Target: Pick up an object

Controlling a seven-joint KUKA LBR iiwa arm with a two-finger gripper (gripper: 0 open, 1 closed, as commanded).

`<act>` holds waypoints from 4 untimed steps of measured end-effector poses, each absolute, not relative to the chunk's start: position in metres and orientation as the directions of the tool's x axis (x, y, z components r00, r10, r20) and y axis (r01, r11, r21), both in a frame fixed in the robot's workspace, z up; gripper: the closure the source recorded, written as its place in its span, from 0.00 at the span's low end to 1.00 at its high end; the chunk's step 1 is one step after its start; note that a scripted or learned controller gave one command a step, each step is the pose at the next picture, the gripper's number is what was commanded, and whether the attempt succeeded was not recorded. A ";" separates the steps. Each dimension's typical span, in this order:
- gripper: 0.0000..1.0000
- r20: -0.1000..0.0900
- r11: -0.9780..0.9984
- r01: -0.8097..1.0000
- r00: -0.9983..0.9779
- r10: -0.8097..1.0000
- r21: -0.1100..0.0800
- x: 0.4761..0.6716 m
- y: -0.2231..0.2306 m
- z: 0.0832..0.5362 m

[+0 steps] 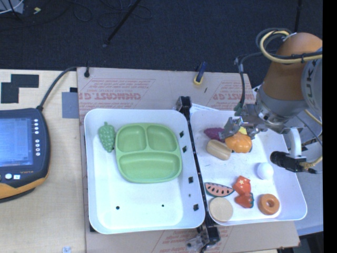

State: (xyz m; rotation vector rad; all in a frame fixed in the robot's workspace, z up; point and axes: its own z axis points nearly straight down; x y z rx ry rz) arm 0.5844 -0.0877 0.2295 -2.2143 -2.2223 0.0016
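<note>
While the end effector (238,126) hangs low in the right bin (295,194), its grip impossible to judge from where I stand, the orange fruit (239,143) lies right beneath it, touching the tan bread roll (218,149) to its left.

An orange-yellow toy fruit (239,143) lies in the right bin (295,204), touching a tan bread roll (218,149).

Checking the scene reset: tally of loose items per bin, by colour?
Left bin:
Green: 2, grapes, divided plate
Right bin:
Purple: 1, eggplant
Orange/yellow: 1, fruit under the gripper
Orange-brown: 1, donut
Tan: 2, bread roll, round cookie
White: 1, egg
Red: 2, pepper, watermelon slice
Total: 10
</note>
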 end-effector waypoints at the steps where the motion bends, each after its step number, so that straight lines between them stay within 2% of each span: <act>1: 1.00 0.001 0.002 1.000 -0.002 1.000 -0.005 0.583 -0.069 0.218; 4: 1.00 0.000 -0.002 1.000 0.002 1.000 -0.002 0.592 -0.078 0.234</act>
